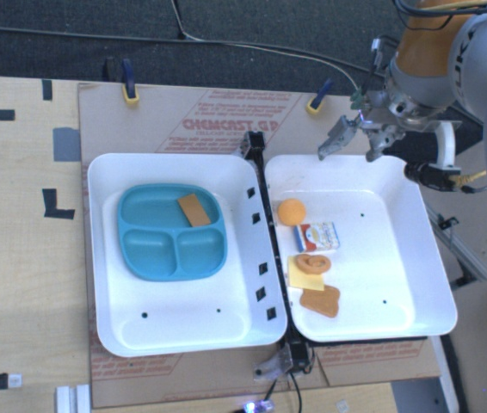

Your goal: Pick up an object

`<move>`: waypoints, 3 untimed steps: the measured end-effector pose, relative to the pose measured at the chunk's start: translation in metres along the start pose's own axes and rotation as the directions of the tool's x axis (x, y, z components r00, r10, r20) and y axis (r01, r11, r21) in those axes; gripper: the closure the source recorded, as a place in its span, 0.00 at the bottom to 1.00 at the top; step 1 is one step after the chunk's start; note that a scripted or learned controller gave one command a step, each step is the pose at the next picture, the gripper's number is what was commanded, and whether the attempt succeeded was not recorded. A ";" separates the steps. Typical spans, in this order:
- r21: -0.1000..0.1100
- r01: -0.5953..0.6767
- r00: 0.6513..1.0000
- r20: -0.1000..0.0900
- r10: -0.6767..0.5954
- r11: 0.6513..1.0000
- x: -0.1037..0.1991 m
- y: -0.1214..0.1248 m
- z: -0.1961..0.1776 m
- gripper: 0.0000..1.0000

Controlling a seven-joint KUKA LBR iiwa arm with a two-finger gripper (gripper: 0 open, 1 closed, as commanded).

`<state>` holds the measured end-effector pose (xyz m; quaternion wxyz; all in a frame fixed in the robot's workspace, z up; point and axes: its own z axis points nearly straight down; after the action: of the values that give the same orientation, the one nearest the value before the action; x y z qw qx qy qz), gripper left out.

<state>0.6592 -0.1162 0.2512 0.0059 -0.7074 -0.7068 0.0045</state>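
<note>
Orange ball (pixel 292 212) at the left wall of the right bin (pixel 398 231), untouched.
I see the gripper (pixel 354 143) spread open, holding nothing, above that bin's far edge. A small carton (pixel 319 236), yellow slice (pixel 305 273) and brown piece (pixel 321 300) lie nearer; the left bin (pixel 106 231) holds a blue tray (pixel 149 248).

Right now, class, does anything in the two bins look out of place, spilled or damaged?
Nothing stands out. The blue tray lies flat in the left bin with a tan piece in one compartment. The food items sit clustered at the right bin's left side. Nothing looks spilled.
</note>
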 end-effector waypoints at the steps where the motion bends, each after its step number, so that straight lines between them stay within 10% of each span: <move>1: -0.013 0.003 1.000 0.002 -0.003 1.000 0.000 0.002 -0.009 0.00; 3: -0.009 0.003 1.000 0.003 -0.003 1.000 0.007 0.005 0.098 0.00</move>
<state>0.6630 -0.1089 0.1528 0.0016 -0.7064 -0.7078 0.0021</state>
